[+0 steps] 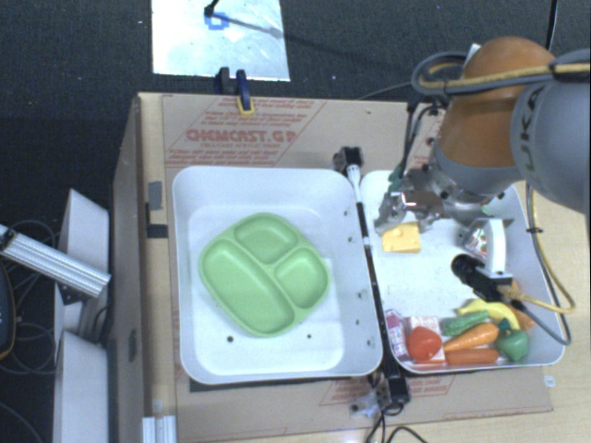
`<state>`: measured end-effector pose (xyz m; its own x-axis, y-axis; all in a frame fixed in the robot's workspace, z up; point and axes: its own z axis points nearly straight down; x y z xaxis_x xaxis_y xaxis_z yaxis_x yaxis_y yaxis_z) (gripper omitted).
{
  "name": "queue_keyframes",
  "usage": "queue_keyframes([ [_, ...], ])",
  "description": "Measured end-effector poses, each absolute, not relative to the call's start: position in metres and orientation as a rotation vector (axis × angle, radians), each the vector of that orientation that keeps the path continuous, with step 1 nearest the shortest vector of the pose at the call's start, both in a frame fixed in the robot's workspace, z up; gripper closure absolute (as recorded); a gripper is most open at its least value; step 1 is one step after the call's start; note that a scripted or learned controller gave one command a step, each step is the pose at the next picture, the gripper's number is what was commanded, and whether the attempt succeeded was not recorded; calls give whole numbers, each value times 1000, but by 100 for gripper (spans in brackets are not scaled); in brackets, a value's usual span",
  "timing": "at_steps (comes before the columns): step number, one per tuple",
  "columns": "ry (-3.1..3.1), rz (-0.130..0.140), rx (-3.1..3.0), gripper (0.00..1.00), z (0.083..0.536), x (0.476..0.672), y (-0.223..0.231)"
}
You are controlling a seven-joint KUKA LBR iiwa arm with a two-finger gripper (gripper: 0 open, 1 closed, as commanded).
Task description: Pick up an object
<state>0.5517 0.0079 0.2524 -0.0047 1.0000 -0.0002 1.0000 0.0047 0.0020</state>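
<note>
The bench is topped with a sheet of brown cardboard (249, 127) printed in red with "CHEMCAST", and the two white bins sit on it side by side, their inner rims touching. A blue and yellow clamp (242, 89) grips the cardboard's far edge. A dark carpet (74, 72) covers the floor around the bench. A pale, shiny sheet (219, 28) lies on it beyond the far edge, and an aluminium rail (55, 263) and white boxes (81, 340) stand at the left. The left bin (212, 344) holds a light green divided plate (265, 273), lying flat near its middle. The grey arm with its orange band reaches in from the right over the far end of the right bin (427, 284). There the gripper (404, 212) hangs low, just above a yellow cheese wedge (402, 239) that rests on the bin floor close to the inner wall. Whether the claw is open or closed cannot be told, nor whether it touches the wedge. Toy food is heaped in the near right corner of the same bin. It includes a red tomato (423, 342), an orange carrot (473, 337), a yellow banana (491, 311) and a green pepper (514, 345), all well apart from the wedge.
</note>
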Motion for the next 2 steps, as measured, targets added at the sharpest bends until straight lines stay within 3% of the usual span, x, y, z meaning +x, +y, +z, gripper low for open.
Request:
queue_keyframes([
  [1,2226,2,2215,100,250,494,28],
  [2,2225,3,2215,100,258,557,21],
])
